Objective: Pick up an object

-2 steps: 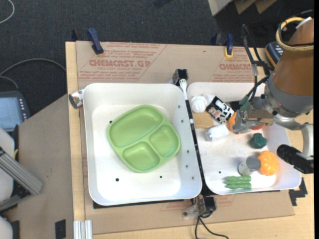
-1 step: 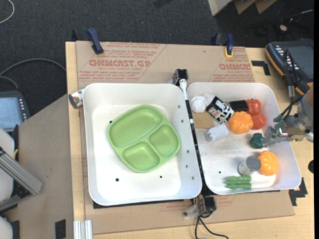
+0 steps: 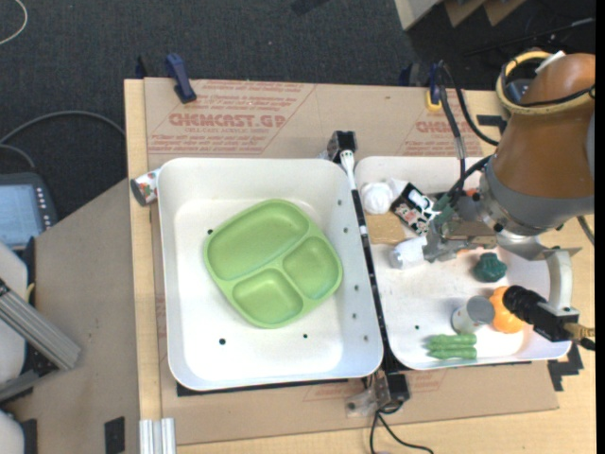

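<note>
Seen from above at a slant, the counter [image 3: 236,112] carries two shallow white bins side by side on a brown sheet. The left bin [image 3: 189,197] holds a green divided plate [image 3: 274,263], lying flat near its middle. The things to pick from all lie in the right bin [image 3: 416,301]. A white rounded lump [image 3: 376,197] sits at its far left corner, with a black-and-white card-like piece [image 3: 408,206] just right of it and a tan flat piece [image 3: 383,227] just nearer. A small white piece [image 3: 408,252] lies a little nearer still. A dark green lump [image 3: 490,269] is toward the right. Along the near side are a grey cylinder [image 3: 463,316], an orange thing [image 3: 506,312] just right of it, and a green pea pod [image 3: 450,346] by the near rim. The grey arm [image 3: 544,140] with its orange band reaches in from the right over this bin. The tool [image 3: 433,246] sits low just beside the small white piece; whether it is open or closed cannot be told, and nothing can be seen gripped in it.
</note>
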